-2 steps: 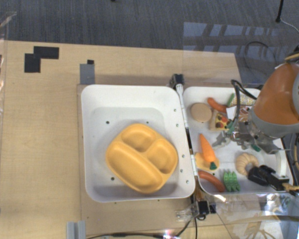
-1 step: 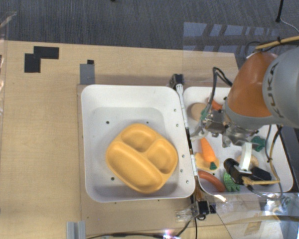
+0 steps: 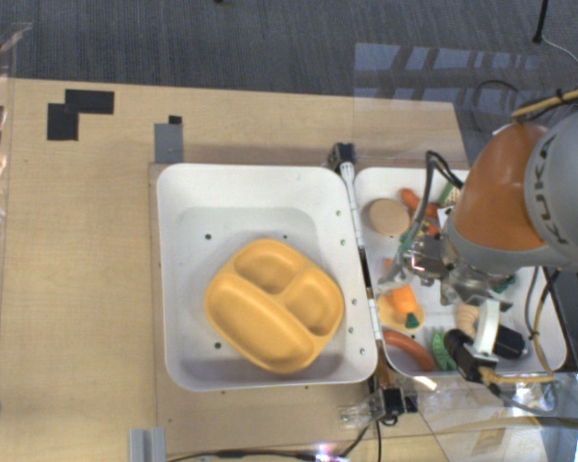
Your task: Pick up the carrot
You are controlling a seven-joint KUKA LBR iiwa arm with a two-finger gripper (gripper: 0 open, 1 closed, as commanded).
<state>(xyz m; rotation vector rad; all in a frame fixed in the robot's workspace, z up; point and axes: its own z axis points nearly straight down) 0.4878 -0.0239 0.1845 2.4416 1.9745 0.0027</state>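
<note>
The carrot (image 3: 410,201) is not yet picked up: it lies in the far part of the right bin (image 3: 559,346), just beside a round beige piece (image 3: 387,218), while the gripper (image 3: 419,261) hangs lower and nearer in this bin, above other toy food. Whether the jaws are open or closed cannot be told, and nothing is seen between them. The carrot's long axis seems to go from far-left to near-right, but which end is the tip is too small to tell.

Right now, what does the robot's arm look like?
The arm is fat and round, grey with a big shiny orange band. Part of a dark word is printed on the grey shell. Thin cables in black and other colours run down to a metal gripper over the right bin.
</note>
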